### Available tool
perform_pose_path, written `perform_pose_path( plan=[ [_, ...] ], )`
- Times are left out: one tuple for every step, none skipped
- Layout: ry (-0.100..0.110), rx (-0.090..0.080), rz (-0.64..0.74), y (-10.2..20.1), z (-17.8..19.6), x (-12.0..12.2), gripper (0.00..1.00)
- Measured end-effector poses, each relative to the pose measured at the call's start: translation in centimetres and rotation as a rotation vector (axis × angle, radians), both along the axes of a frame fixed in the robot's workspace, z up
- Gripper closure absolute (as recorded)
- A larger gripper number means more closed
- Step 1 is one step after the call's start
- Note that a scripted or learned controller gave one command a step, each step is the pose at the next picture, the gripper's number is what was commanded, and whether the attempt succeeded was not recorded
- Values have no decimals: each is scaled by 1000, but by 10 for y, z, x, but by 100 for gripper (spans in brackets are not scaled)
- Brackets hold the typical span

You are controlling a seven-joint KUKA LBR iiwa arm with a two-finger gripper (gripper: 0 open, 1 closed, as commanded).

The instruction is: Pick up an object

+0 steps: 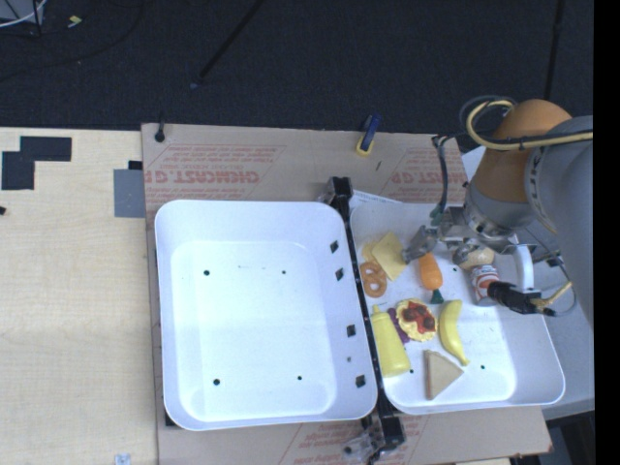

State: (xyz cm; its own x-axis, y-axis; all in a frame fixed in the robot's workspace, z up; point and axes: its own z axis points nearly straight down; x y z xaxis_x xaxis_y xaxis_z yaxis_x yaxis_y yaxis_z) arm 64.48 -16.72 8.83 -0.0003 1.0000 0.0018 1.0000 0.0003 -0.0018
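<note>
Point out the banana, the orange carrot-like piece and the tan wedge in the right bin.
banana [452, 331]: camera view, middle of its curved yellow body.
orange carrot-like piece [430, 273]: camera view, centre of its orange body.
tan wedge [441, 374]: camera view, middle of its flat top face.

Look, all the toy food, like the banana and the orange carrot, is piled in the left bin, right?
Not quite. The camera view shows the banana, the orange carrot and the other toy food lying in the right bin, not the left bin.

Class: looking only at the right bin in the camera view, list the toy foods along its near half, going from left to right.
Corn → pizza → bread wedge → banana.
</note>
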Motion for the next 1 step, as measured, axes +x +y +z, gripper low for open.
perform_pose_path(
  plan=[
    [1, -1, 1, 0, 10, -1, 100]
  ],
)
